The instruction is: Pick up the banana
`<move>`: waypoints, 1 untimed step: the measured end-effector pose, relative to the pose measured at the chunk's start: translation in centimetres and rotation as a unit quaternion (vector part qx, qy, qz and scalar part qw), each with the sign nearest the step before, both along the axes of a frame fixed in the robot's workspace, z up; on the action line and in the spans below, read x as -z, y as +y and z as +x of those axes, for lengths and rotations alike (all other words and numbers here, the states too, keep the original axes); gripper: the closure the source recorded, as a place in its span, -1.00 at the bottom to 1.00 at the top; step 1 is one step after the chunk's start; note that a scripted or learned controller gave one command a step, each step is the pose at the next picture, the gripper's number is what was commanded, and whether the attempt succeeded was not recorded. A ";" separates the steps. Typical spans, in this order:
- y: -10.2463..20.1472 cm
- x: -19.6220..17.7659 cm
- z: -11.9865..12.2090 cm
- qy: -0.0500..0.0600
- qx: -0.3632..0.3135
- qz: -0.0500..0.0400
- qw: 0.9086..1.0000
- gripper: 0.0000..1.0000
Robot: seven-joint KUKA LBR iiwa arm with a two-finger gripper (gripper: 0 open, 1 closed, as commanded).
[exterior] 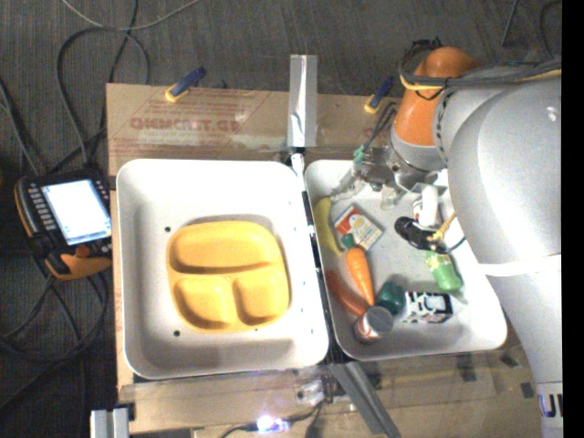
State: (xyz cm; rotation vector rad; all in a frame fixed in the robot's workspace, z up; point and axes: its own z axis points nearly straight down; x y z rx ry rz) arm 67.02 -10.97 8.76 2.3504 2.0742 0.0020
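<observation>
Your banana (322,224) lies unlifted along the right bin's (484,336) left wall (beside the carrot (359,274)); I cannot tell the gripper's (372,173) finger state.

The banana (322,224) lies tight along the left wall of my right bin (484,331), so I find no room on that side of it. A small carton (359,228) and the carrot (359,272) crowd its other flank. The left bin (137,245) has open floor around the yellow tray (229,273).
</observation>
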 end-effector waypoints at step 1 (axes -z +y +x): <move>-0.5 -0.1 -6.3 0.000 -0.008 0.000 1.000 -1.00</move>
